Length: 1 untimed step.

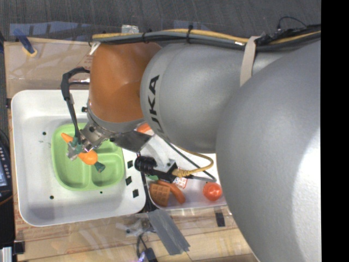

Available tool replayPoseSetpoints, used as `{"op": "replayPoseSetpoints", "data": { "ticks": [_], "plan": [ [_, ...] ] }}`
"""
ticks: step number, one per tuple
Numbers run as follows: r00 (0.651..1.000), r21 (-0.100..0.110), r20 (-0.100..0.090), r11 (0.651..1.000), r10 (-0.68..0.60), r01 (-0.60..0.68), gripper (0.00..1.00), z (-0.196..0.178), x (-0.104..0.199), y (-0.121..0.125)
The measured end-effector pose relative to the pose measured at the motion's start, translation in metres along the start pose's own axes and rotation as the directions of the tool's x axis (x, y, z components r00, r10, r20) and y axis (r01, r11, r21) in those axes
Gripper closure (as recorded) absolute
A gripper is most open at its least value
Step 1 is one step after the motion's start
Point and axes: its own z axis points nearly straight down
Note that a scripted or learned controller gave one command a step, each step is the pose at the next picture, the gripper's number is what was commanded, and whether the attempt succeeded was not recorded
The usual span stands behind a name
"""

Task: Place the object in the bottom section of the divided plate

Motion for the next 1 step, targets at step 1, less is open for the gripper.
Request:
{"op": "replayPoseSetpoints", "data": {
  "ticks": [1],
  "plan": [
    [1.0,0.001,0.0,1.0,0.0,0.0,0.0,0.0003,0.0,-0.0001]
  ]
}}
